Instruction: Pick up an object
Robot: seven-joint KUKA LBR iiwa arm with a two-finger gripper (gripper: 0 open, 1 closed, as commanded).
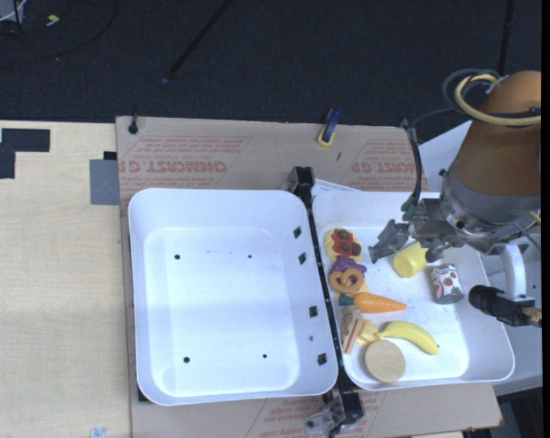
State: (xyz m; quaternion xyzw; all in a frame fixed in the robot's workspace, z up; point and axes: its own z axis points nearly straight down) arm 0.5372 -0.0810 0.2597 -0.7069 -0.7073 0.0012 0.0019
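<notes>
Yellow cup [409, 261]: right bin [493, 363], upper middle, touching the gripper [404, 241] tip. Not visibly between the fingers; open or closed, cannot tell. Nearby: small carton [446, 283], carrot [378, 303], banana [411, 335], round disc [384, 360], toy foods along the divider. Risk: the cup, being round, may roll or skid aside under a slanted approach. Arm [498, 153]: enters from right, wrist low, gripper angled leftward.

1 fixed camera looks down from above the desk [56, 272] at a slant, far enough back to take in both white bins: the left bin [220, 377] near the frame's middle, the right bin [493, 359] toward its right side. Dark floor fills the top, and the arm [503, 149] enters from the right.
</notes>
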